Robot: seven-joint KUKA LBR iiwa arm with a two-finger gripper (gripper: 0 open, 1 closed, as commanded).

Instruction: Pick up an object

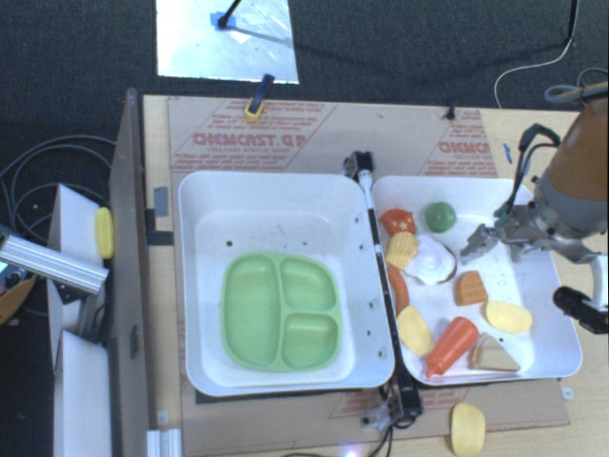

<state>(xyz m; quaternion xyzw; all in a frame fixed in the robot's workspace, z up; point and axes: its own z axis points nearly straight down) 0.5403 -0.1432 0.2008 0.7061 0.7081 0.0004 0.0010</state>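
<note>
The right bin (561, 350) holds several toy foods: a red tomato (398, 221), a green ball (439, 216), a yellow corn piece (402, 249), a white piece (433, 263), a brown bread slice (470, 288), a yellow lemon (507, 316), another yellow piece (414, 329), an orange carrot (450, 345) and a beige wedge (493, 353). My gripper (478, 243) hangs over the right bin's upper middle, just right of the white piece and above the bread slice. Nothing shows held in it.
The left bin (205, 217) holds a green divided tray (282, 310). A yellow piece (466, 428) lies outside on the cardboard below the right bin. A black-tipped bar (373, 219) runs along the divide between the bins. The arm (580, 174) covers the right bin's upper right corner.
</note>
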